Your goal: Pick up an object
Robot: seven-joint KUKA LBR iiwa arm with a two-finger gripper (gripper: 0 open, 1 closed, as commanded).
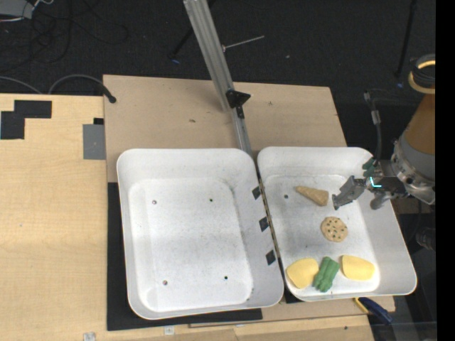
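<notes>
While no words can be read anywhere:
Bench: pale wooden bench top, dark floor behind.
Bins: left white bin; right white bin holds a tan wedge, round brown cookie, two yellow lumps, green piece.
Gripper: grey two-finger gripper, fingers spread wide, holding nothing, just right of the wedge.

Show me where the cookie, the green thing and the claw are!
cookie (333, 229), camera view, its middle.
green thing (326, 273), camera view, its middle.
claw (362, 193), camera view, midway between its fingertips.
</notes>
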